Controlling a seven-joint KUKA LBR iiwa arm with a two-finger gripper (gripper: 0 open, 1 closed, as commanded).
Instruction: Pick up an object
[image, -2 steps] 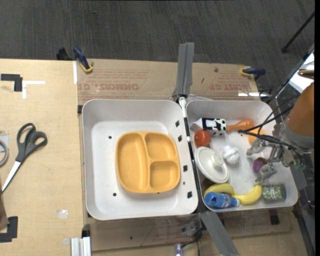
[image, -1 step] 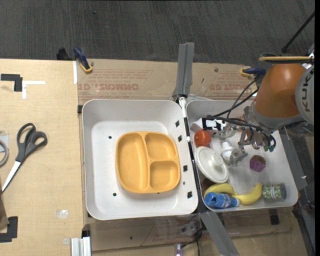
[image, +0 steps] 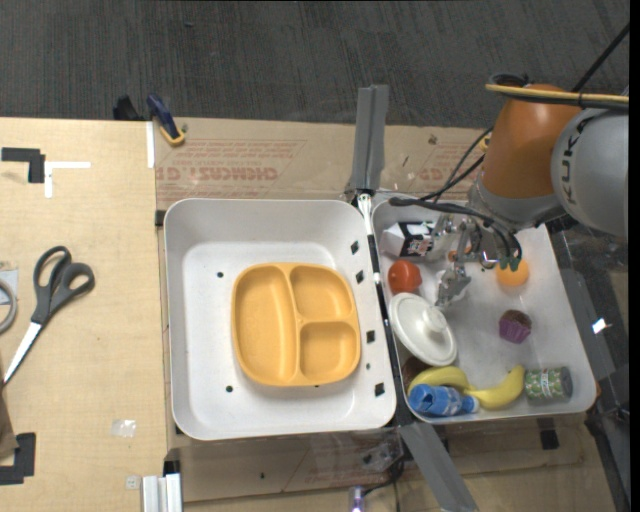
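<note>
My gripper (image: 455, 283) hangs over the back of the right bin (image: 560, 300), its fingers pointing down above bare bin floor between a red tomato (image: 404, 276) on its left and a small orange fruit (image: 512, 272) on its right. Nothing shows between the fingers. A white lid (image: 423, 328) lies just below it. Farther front lie a purple cupcake-like object (image: 515, 325), a yellow banana (image: 480, 385), a blue bottle (image: 438, 401) and a green can (image: 547, 384).
The left bin (image: 190, 300) holds a yellow divided plate (image: 296, 323). Scissors (image: 45, 295) lie on the wooden bench at the far left. A grey divider post (image: 369, 135) stands between the bins at the back.
</note>
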